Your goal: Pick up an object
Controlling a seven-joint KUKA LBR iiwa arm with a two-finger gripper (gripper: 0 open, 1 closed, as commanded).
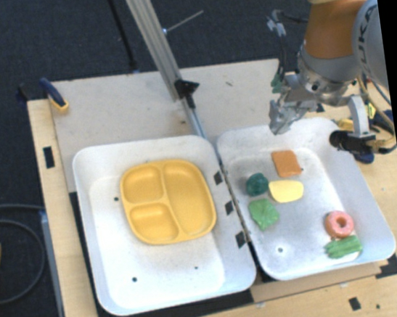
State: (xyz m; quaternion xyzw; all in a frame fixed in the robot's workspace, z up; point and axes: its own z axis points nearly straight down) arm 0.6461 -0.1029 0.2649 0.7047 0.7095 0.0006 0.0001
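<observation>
i see the right bin [364, 189] holding, nearest me, a green piece [343, 247] and pink ring [339, 224]; beyond them a green block [264, 213], yellow piece [287, 191], dark green ball [256, 183] and orange block [286, 163]. left of that bin, a yellow divided tray [168, 200] fills the left bin [116, 275]. the gripper [281, 118] hovers over the right bin's far rim; i cannot tell its state.

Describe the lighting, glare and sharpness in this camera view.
Camera view: even, soft overhead light; the white bins are bright but not blown out, shadows faint. The whole frame is slightly soft; the gripper is blurrier than the yellow tray and the pink ring.
</observation>
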